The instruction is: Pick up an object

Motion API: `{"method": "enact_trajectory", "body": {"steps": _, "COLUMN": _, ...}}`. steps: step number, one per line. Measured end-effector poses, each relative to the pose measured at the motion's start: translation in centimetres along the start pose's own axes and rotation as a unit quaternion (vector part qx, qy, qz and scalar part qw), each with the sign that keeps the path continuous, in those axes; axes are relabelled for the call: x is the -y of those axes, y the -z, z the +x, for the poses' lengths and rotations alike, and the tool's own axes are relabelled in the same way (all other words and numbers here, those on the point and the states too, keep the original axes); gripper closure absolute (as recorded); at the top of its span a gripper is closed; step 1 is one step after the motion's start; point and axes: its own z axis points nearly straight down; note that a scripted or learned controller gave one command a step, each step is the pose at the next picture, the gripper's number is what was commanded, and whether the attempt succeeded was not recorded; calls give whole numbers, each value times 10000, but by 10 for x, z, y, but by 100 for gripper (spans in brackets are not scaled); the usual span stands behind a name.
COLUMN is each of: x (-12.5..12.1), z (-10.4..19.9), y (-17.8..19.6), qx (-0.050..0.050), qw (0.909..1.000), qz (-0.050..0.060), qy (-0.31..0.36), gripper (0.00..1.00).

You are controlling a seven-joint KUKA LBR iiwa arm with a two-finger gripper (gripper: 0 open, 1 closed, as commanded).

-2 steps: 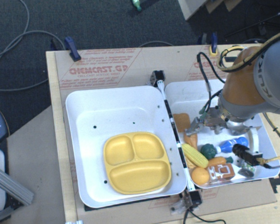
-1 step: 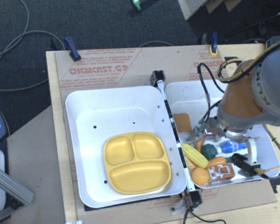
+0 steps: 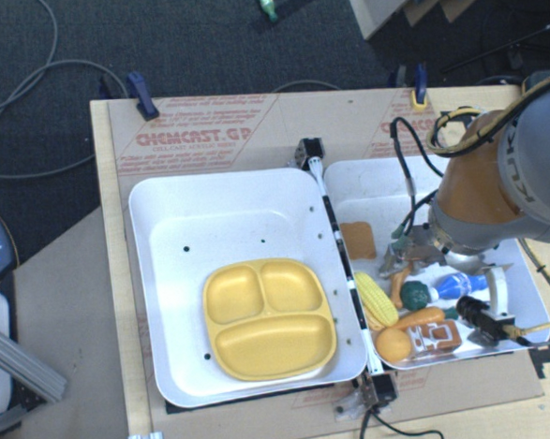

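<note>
My gripper [image 3: 397, 258] is low in the right bin [image 3: 371, 181], near its left-middle part. Toys lie packed just below it: an orange piece [image 3: 399, 281], a dark green ball [image 3: 414, 295], a yellow corn cob [image 3: 374, 299] and a blue-and-white bottle [image 3: 454, 286]. A brown square slice [image 3: 358, 239] lies just left of the gripper. At the bin's front sit a round orange fruit [image 3: 394, 345] and an orange-and-white pack [image 3: 436, 334]. The wrist hides what is directly under the gripper.
In the left bin [image 3: 209, 209], a yellow divided plate [image 3: 268, 318] sits toward the front. The grey arm with its orange band [image 3: 475, 186] crosses the right bin's right half. A black divider rail [image 3: 336, 247] separates the bins.
</note>
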Motion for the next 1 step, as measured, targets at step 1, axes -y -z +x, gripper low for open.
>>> {"method": "enact_trajectory", "body": {"steps": 1, "x": -39, "z": 69, "y": 96, "qx": -7, "qw": 10000, "qz": -58, "qy": 52, "gripper": 100}}
